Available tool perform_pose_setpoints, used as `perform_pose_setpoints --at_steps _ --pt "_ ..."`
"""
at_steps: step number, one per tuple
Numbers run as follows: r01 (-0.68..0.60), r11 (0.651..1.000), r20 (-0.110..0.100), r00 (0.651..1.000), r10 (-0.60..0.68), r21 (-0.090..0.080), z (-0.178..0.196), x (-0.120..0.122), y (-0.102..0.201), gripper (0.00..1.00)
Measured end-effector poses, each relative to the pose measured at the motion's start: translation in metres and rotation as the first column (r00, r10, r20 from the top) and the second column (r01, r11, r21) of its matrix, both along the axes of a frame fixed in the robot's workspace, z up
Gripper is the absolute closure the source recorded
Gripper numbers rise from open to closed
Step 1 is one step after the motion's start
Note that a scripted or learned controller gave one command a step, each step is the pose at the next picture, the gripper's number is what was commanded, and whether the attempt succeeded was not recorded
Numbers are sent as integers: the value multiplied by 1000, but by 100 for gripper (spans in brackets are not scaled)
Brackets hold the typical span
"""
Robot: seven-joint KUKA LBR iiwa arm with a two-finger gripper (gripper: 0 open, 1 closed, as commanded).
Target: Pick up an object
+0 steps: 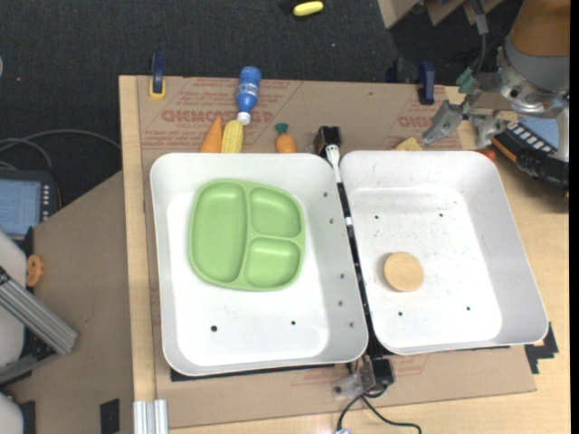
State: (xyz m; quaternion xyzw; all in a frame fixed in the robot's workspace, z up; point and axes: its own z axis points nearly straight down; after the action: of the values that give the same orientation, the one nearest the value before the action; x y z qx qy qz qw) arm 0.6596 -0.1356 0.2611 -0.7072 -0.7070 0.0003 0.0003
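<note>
A tan round disc (403, 271) lies flat on the floor of the right bin (507, 242), a little left of its middle. The gripper (461, 129) hangs above the bench just behind that bin's far right corner, well away from the disc. Its fingers (439, 123) stand apart, open, with nothing between them. A green divided plate (246, 235) lies in the left bin (172, 287).
Behind the left bin lie a blue bottle (247, 91), a corn cob (232, 136), an orange carrot (212, 136) and a small carrot (285, 140). A black clamp (327, 138) sits where the bins meet. A yellow piece (308, 8) lies on the dark floor beyond.
</note>
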Motion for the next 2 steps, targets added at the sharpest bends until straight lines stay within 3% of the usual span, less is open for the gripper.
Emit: perform_pose_setpoints --at_steps 1,2 --pt "-2 1000 5 1000 2 -2 -166 -53 -68 0" --pt "-14 1000 15 1000 14 3 -68 -27 66 0"
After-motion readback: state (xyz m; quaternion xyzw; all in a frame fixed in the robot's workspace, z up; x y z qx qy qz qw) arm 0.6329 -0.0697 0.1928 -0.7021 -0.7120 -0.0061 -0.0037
